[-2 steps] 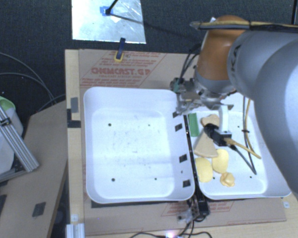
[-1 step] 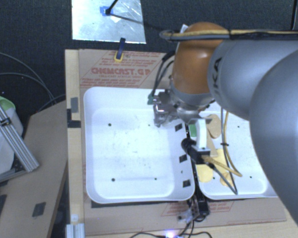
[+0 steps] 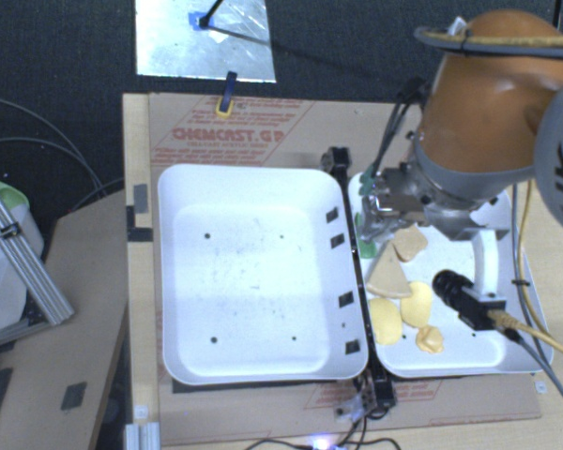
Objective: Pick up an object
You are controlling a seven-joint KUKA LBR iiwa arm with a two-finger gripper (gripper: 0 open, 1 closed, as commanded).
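The right bin (image 3: 469, 354) holds several pale food-like pieces: a tan round piece (image 3: 410, 244), a beige wedge (image 3: 388, 276), and yellow lumps (image 3: 385, 322) (image 3: 418, 304) (image 3: 430, 339) near its front left corner. My gripper (image 3: 384, 206) hangs low over the bin's back left part, just above and left of the tan round piece. A green thing (image 3: 361, 217) peeks out beside it at the bin's left wall. The bulky orange and grey arm covers the back right of the bin.
The left bin (image 3: 253, 181) lies alongside, its right wall meeting the right bin at a black divider strip (image 3: 353, 270). A metal sheet (image 3: 205, 26) lies beyond the bench, and an aluminium frame (image 3: 23, 270) stands at far left.
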